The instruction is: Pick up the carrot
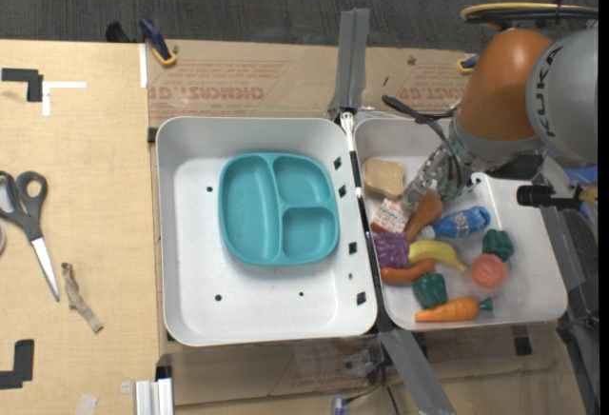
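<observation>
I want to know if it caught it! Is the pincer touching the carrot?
Touching. The camera view shows the pincer down on the upper end of a tilted carrot in the right bin, with no gap between them.

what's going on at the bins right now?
The KUKA arm has reached into the right bin, and its gripper sits low over an orange carrot-like piece near the bread slice. I can't tell whether it has a hold. Another carrot lies untouched at the bin's front edge, with the banana, purple grapes and other toy food around. The left bin holds a teal divided plate.
</observation>
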### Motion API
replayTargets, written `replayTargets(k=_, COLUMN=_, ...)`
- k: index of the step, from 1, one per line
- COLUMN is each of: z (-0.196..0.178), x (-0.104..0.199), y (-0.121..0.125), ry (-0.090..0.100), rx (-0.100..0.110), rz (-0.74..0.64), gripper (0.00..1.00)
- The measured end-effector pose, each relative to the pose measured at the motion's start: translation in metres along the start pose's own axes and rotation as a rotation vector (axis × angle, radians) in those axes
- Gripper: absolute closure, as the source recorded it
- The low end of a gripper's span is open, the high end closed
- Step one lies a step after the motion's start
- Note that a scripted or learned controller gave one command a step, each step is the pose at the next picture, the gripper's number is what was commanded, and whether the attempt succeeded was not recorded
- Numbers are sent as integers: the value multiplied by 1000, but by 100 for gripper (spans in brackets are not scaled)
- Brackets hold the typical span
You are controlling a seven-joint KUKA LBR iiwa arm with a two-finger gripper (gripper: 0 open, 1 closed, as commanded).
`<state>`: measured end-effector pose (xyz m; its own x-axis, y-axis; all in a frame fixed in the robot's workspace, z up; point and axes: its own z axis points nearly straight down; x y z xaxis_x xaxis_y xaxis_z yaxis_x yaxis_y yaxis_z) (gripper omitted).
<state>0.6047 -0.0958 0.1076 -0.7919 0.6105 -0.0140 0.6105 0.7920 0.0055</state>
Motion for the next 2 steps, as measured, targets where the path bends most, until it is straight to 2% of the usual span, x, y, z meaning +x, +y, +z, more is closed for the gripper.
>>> replayTargets(k=1, z=0, x=0, y=0, ry=0, rx=0, rz=0, gripper=0)
replayTargets(k=2, z=9, x=5, y=-6, ry=3, rx=-1, rz=62, gripper=0)
